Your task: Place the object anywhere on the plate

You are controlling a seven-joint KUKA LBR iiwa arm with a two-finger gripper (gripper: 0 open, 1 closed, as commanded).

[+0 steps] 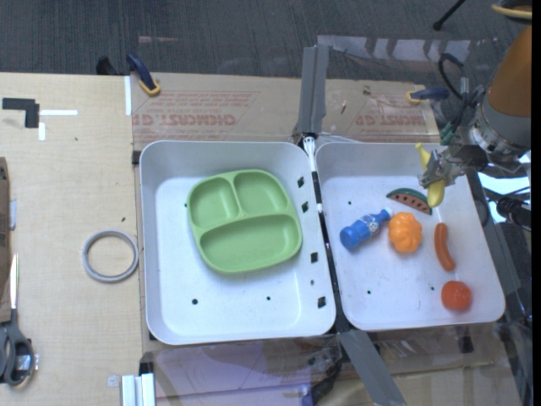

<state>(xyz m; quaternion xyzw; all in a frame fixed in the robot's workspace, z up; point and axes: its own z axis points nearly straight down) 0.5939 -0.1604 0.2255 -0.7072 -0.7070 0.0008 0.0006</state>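
We look down on the surface, which carries two shallow white bins side by side. In the left bin lies a green plate with three compartments, a little toward the far side of the bin. All three of its compartments are bare.

The right bin holds the small things. A blue bottle lies on its side near the middle of the bin, and just to its right sits an orange fruit, almost touching it. Behind these two we see a watermelon slice, red with a green edge. Further right lies a red sausage, and near the front right corner rests a red tomato, apart from the rest.

The arm reaches in from the right, over the far right part of the right bin. Its hand is closed on a yellow banana: the fruit shows between the fingers, one end above them and the other end hanging below, close to the right end of the watermelon slice. We cannot tell if the banana touches the bin floor or is lifted from it.

On the surface to the left of the bins lies a tape ring, and scissors lie at the left edge. A blue clamp sits behind the left bin.
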